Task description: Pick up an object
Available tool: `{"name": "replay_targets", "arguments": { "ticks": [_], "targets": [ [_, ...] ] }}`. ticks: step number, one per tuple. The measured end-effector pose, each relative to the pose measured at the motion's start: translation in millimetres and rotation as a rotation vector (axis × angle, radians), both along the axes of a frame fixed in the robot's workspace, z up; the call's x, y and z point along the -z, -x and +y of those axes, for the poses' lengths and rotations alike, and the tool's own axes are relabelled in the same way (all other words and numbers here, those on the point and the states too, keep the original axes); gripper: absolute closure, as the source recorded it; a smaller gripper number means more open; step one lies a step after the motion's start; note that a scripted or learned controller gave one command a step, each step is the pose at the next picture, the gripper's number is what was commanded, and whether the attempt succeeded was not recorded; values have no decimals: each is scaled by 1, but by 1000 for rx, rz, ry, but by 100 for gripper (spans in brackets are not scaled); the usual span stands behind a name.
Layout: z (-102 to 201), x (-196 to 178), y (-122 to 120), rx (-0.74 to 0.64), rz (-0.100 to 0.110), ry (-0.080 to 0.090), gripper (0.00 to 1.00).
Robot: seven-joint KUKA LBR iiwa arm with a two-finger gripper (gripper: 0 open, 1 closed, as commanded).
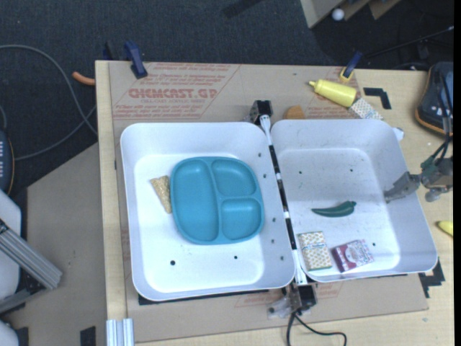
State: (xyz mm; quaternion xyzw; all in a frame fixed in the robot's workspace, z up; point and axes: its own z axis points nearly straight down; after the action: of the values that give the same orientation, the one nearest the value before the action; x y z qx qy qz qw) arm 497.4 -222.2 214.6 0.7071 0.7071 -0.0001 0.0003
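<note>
The right bin (338, 139) holds a green chilli pepper (334, 209) near its middle. A small checkered packet (314, 250) and a red-and-white packet (351, 255) lie at its front. In the left bin (140, 157) sits a blue divided plate (216, 198), with a tan cracker-like piece (160, 188) against its left side. My gripper (409, 184) hangs at the right rim of the right bin, well to the right of the pepper and apart from it. Nothing shows in its grasp.
A yellow bottle (333, 91) lies on the bench behind the right bin, next to a blue clamp (351, 65). Another blue clamp (135, 60) sits at the back left. A small yellow item (446, 227) lies off the right bin's side.
</note>
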Motion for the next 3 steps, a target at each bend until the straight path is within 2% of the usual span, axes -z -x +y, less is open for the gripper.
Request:
{"name": "replay_targets", "arguments": {
  "ticks": [1,2,3],
  "targets": [
    [57,84,-21,-1,2,-2,0],
    [125,126,-48,-2,3,-2,0],
    [119,131,4,1,3,-2,0]
  ]
}}
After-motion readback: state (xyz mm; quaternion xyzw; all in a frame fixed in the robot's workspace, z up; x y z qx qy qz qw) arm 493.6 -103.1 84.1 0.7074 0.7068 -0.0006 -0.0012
